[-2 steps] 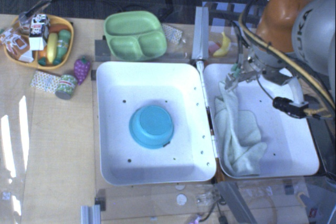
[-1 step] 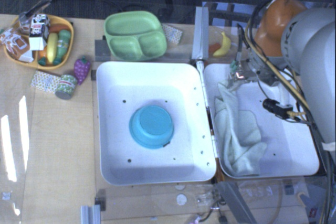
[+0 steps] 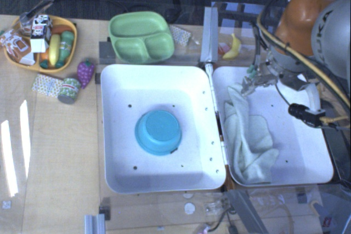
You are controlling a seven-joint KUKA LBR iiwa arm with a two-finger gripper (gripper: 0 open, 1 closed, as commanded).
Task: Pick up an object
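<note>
Camera view: hand point(image 3: 248, 86) blurs against the crumpled towel point(image 3: 248, 140), grip unclear.

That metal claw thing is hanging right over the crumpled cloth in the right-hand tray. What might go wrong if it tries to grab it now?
The tool sits above the top corner of the white cloth, so it may pinch just a thin fold that slips free. The cloth lies against the bin's left wall, so lifting could drag it over the edge.
</note>
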